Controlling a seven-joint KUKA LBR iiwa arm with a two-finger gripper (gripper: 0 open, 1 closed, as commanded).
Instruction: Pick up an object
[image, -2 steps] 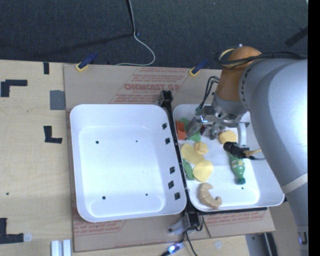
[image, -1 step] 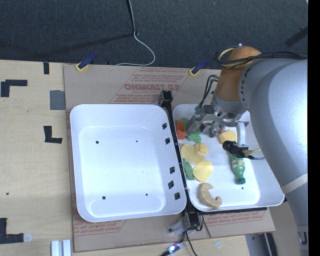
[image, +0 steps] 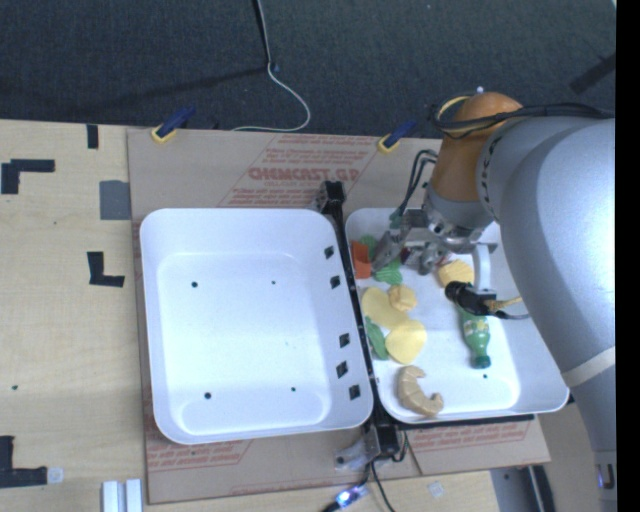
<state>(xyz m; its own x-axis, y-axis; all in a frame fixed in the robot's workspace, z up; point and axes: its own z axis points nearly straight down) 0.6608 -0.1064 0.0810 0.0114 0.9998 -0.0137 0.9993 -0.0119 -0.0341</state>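
Several small plastic food toys crowd the right-hand white bin (image: 500, 395) as the grey arm's gripper (image: 415, 245), its grip state impossible to tell, hovers near a green leafy piece (image: 387, 273); a clean, centred descent seems needed.

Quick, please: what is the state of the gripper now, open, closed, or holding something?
Gripper: low in the right bin among the toy food; open or closed cannot be told, and no object is seen held in it.
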